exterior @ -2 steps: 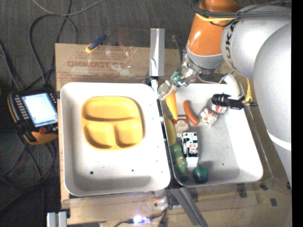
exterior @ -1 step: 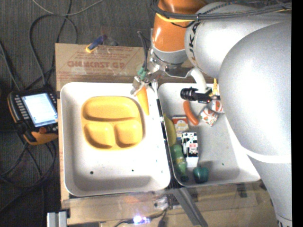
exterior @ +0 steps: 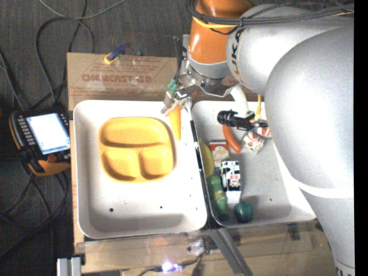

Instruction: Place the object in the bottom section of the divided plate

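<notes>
A yellow divided plate (exterior: 137,148) lies in the left white bin (exterior: 92,206), with one wide section at the far side and two small sections at the near side. My gripper (exterior: 175,101) hangs over the bin's far right corner, just past the plate's right rim. It is shut on the top end of a slim orange carrot (exterior: 175,124), which dangles upright between the fingers, above the bin floor beside the plate. The arm's orange band (exterior: 215,22) rises behind it.
The right bin (exterior: 270,194) holds a yellow banana (exterior: 205,154), a red sausage (exterior: 233,140), a small carton (exterior: 219,152), a black-and-white box (exterior: 231,175) and green pieces (exterior: 244,211). A pendant (exterior: 45,134) lies left of the bench. Cardboard (exterior: 121,76) lies behind.
</notes>
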{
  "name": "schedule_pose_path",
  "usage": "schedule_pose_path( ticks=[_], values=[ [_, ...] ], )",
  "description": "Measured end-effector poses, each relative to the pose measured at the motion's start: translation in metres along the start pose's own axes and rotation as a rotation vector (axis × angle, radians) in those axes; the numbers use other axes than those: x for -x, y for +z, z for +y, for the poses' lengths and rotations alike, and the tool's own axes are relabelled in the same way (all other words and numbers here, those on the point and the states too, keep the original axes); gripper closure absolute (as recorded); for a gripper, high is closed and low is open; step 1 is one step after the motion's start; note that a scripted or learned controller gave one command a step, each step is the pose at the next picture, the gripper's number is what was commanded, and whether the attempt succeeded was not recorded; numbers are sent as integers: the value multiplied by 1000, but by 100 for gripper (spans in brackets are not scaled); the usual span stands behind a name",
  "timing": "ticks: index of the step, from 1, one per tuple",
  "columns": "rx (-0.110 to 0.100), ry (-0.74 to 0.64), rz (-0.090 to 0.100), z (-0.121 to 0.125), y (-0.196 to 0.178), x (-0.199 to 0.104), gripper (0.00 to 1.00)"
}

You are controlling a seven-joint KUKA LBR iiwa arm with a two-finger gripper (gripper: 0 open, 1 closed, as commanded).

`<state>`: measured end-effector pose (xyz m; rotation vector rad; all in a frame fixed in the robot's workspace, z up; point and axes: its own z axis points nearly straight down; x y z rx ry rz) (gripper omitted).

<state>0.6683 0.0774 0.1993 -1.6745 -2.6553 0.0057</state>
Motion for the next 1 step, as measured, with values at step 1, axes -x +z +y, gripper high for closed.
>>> schedule_pose_path(
  ticks=[1],
  values=[
    [0, 1, -1, 0, 0, 0, 0]
  ],
)
